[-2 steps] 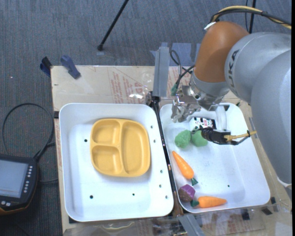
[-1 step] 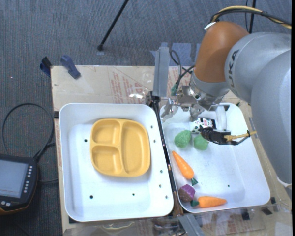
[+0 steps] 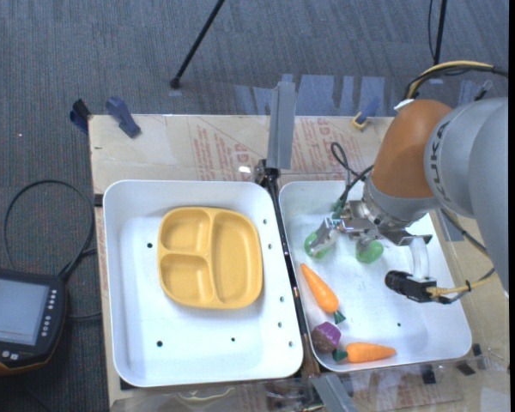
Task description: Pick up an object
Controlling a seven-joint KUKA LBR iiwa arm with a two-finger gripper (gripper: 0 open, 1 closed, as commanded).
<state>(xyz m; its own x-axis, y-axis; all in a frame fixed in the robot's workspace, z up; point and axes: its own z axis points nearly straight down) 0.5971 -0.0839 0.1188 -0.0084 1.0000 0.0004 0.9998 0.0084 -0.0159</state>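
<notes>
So here's where I'm at: my pincer (image 3: pixel 344 237) is down in the right bin (image 3: pixel 446 316), near its upper left part, and there are two green round-ish things sitting right at the fingertips: one green piece (image 3: pixel 318 244) on the left side and another green piece (image 3: pixel 370 250) on the right. Whether they're two separate toys or bits of one, I honestly can't tell from up here. I also can't say if the fingers are spread or closed, or whether either green thing is actually pinched; the metal bits blur into the clutter.

The relation that matters: the green stuff is basically right under and beside the tip, so no real travel needed there. The other candidates lie toward the bin's near side. The upper carrot (image 3: pixel 320 288) is just below the pincer, its long axis running diagonally from upper left to lower right. The second carrot (image 3: pixel 366 351) lies almost flat left-to-right near the bin's front wall, with a purple thing (image 3: pixel 326 336) touching its leafy end.

Pose-wise, my arm comes in from the right, orange band (image 3: pixel 408 153) bulging above the wrist, which is tipped down and pointing leftward into the bin. A black part (image 3: pixel 406 284) on a cable hangs nearby.

Left bin (image 3: pixel 129 333) just has the yellow divided tray (image 3: pixel 211 257), well apart from me.
</notes>
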